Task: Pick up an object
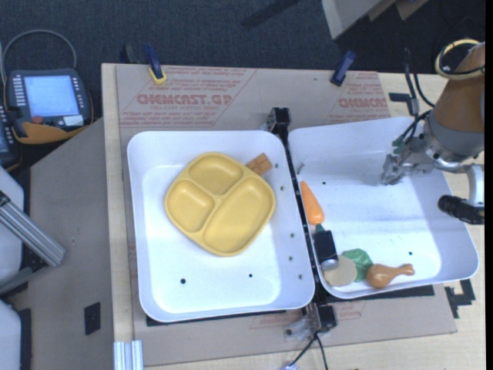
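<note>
The arm (461,102) is a thick, rounded tube with a smooth casing. Its upper section is orange-tan, and a paler ring curves over the top of that section. Below the orange comes a light grey collar, glossy enough to catch the room light. Thin dark cables run beside the casing, just left of the orange section. Under the grey collar sits the hand (398,168), a small cluster of pale grey metal parts with darker joints. A black, blunt-ended piece juts out lower down, below the collar and to the right of the hand.
</note>
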`<state>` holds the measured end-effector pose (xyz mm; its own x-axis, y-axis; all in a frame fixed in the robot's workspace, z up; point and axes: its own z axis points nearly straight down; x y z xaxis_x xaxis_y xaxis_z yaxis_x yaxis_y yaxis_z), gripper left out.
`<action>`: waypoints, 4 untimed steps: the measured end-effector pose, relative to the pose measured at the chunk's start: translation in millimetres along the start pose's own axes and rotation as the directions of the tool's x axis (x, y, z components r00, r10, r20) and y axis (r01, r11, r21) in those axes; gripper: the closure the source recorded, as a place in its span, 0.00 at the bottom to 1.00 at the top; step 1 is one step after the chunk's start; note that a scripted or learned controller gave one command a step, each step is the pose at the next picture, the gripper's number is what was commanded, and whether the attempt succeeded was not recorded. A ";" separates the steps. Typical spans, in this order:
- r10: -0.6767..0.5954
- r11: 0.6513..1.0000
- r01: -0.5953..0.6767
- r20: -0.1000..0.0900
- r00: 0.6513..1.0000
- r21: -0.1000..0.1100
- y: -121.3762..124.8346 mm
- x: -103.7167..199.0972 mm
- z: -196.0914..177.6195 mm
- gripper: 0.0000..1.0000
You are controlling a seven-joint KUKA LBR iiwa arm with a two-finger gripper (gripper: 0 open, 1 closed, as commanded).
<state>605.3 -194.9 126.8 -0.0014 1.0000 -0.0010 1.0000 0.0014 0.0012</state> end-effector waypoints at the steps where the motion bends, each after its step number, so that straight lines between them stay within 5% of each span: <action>1: 0.001 1.000 -0.001 0.002 1.000 -0.004 1.2 -1.9 -43.0 1.00; 3: 0.000 1.000 0.000 0.003 1.000 -0.008 8.0 4.8 -150.6 1.00; 4: -0.004 1.000 0.004 -0.002 1.000 0.002 16.7 60.3 -141.0 1.00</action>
<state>621.8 -134.4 267.7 -0.0055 1.0000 0.0014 1.0000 0.0055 -0.0009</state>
